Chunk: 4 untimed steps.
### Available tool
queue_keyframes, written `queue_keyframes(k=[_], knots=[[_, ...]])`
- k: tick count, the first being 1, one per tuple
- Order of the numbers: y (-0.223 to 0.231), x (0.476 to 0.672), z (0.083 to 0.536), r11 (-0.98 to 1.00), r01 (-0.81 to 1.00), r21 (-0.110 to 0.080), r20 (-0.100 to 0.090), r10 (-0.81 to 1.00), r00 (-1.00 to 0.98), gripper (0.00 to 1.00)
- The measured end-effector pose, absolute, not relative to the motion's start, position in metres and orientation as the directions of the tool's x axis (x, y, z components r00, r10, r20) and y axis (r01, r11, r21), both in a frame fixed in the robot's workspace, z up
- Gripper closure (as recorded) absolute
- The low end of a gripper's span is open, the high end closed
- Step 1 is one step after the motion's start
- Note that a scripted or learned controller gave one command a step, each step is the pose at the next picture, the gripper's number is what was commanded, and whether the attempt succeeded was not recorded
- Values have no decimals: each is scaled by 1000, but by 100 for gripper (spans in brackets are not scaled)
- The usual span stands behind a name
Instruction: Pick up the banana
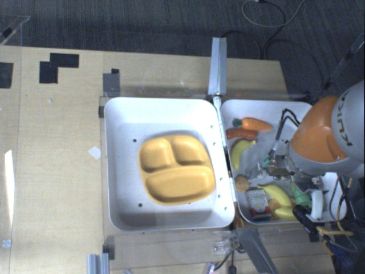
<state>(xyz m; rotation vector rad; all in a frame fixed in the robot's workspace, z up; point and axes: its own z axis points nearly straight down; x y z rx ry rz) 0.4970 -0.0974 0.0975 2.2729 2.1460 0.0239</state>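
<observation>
We saw the arm (328, 136), grey with an orange band, reach low into the right bin (296, 104), its gripper (272, 165) among toy food. A banana (275, 194) lay just below the gripper; a carrot (251, 124) lay near the bin's far wall. In the left bin (120, 153) sat a yellow divided plate (174, 169).

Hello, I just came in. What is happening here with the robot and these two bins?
A grey and orange robot arm reaches from the right over the right bin, which holds toy food: a carrot, a yellowish piece and a banana. Its gripper sits low among these items, just above the banana, with nothing visibly lifted. The left bin holds a yellow divided tray.
</observation>
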Motion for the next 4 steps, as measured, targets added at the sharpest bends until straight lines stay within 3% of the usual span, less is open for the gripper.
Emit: queue_keyframes(k=[1, 2, 3, 4], knots=[[-99, 495, 91, -37, 999, 24, -7, 999, 37, 0], [-96, 497, 98, -33, 999, 23, -1, 999, 33, 100], [-40, 489, 184, -287, 958, 0, 0, 958, 287, 100], [-40, 489, 183, -287, 958, 0, 0, 958, 287, 0]])
